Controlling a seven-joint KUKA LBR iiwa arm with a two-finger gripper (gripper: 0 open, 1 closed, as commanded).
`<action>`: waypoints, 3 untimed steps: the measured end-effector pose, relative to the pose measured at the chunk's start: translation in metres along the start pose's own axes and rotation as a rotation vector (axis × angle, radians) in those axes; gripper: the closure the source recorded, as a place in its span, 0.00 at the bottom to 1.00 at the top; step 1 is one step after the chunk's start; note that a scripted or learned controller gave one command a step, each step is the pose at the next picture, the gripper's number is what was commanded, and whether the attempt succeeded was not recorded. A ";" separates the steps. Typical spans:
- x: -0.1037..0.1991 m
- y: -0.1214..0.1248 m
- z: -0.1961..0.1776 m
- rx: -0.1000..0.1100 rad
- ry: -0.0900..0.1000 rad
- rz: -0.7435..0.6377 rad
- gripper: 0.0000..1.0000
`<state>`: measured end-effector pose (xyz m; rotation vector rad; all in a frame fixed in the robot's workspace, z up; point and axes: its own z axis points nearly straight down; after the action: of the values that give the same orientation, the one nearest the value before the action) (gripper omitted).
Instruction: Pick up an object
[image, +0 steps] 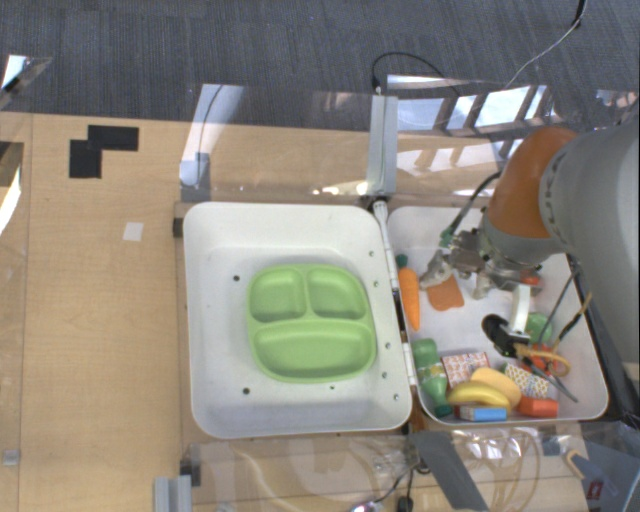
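Observation:
My gripper (458, 278) hangs in the upper part of the right bin (596, 392), with the grey arm and its orange band rising to the right. Its fingers stand apart, open, with nothing between them. Just below it an orange-brown flat slice (446, 296) lies on the bin floor. An orange carrot (408, 298) rests along the bin's left wall, a little to the left of the gripper. Near the front of the bin lie a yellow banana (484, 389), a patterned box (465, 366) and green pieces (427, 354).
The left bin (215, 395) holds a green divided plate (310, 322) at its middle. A red piece (539, 407) and a blue piece (484, 414) sit at the right bin's front edge, with a small green item (541, 327) and orange-handled clutter (545, 360) at the right.

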<state>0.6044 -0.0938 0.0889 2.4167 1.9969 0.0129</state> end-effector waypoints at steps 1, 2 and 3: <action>-0.022 -0.038 -0.039 0.008 -0.001 0.161 0.00; -0.001 -0.013 0.000 0.000 -0.002 0.100 0.00; -0.001 -0.013 0.000 -0.001 -0.001 0.100 0.00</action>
<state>0.5915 -0.0923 0.0892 2.5130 1.8726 0.0124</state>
